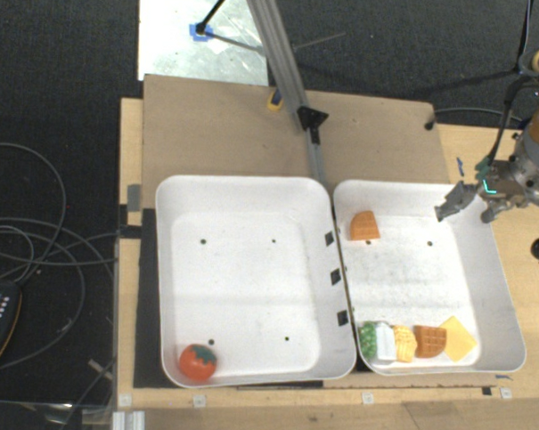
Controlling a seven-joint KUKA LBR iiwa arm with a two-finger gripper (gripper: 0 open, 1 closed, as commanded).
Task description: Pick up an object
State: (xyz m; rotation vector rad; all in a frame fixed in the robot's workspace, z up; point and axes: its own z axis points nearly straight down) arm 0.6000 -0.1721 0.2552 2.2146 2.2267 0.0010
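fingers [471, 202] spread open, empty, above right bin [506, 305] far edge. nearest target: orange piece [365, 226] in same bin, far-left corner. looks light, rigid, smooth plastic; likely best pinched across narrow sides.

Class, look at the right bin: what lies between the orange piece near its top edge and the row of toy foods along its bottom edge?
Nothing: in the camera view, the right bin shows bare white floor between the orange piece and the row of toy foods.
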